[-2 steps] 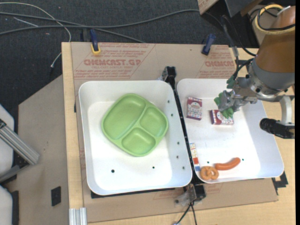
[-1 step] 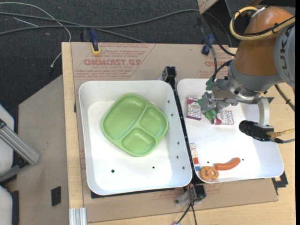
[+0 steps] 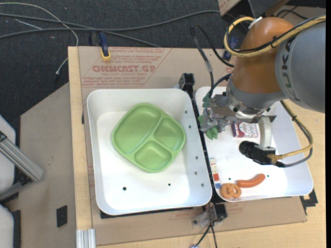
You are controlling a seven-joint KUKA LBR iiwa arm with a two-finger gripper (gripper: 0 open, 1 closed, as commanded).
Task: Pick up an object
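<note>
Your gripper (image 3: 211, 122) hangs over the right bin (image 3: 305, 177), close to that bin's inner wall, and from this slant you cannot tell whether it is spread or closed, since the wrist covers most of it. Right at its tip lies a small green piece (image 3: 212, 134), touching it or very nearly so; it may be gripped, but the view is too poor for you to be sure. Just beyond the gripper on its arm side you have a purple and white packet (image 3: 247, 130) lying flat on the bin floor. Further from the gripper, toward the near rim of the same bin, an orange sausage (image 3: 252, 181) lies beside an orange ring-shaped piece (image 3: 231, 190), the two close together. Across the dividing wall from the gripper, the left bin (image 3: 98, 138) holds a pale green divided plate (image 3: 149, 137), near its middle and well apart from the gripper. Both bins sit on a brown cardboard sheet (image 3: 124, 68) with red print, pinned at its far edge by a blue and yellow clamp (image 3: 105, 49). Around the bench you see dark carpet (image 3: 103, 9) with thin pale cables (image 3: 46, 18) trailing over it
</note>
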